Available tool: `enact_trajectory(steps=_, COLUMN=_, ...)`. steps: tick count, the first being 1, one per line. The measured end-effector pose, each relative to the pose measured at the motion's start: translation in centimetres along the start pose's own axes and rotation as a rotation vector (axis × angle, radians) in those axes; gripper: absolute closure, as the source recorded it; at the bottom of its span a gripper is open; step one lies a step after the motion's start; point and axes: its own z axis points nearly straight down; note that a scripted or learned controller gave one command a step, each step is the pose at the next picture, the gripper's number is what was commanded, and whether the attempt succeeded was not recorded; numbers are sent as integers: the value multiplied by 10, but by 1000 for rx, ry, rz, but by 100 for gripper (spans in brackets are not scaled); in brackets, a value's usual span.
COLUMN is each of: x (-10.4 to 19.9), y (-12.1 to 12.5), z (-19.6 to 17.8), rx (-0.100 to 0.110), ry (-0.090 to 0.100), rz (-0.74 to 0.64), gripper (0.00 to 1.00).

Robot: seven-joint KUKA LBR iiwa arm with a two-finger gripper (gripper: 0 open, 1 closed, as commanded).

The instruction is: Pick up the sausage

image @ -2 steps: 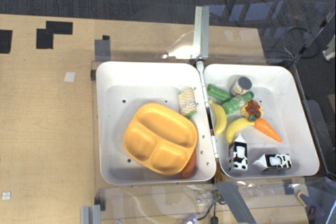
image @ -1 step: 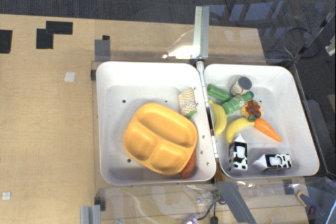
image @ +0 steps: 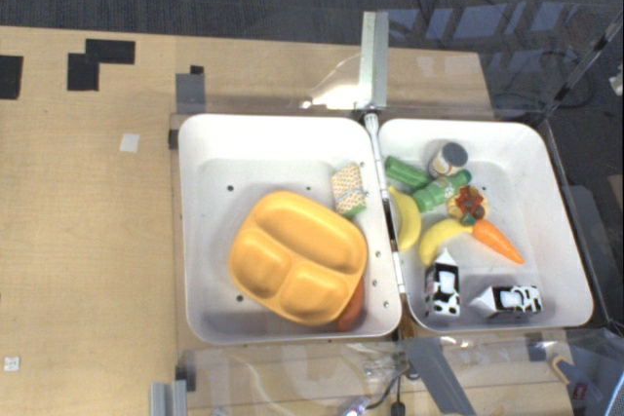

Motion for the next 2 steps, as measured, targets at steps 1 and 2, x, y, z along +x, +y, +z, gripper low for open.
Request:
enact_trajectory(steps=1, x=27, y=31, z=32, rx=35, ry=26, rz=59, gripper=100)
enact_trajectory(steps=2, x=27, y=33, z=19, rx=26, ry=20, rz=53, gripper=100)
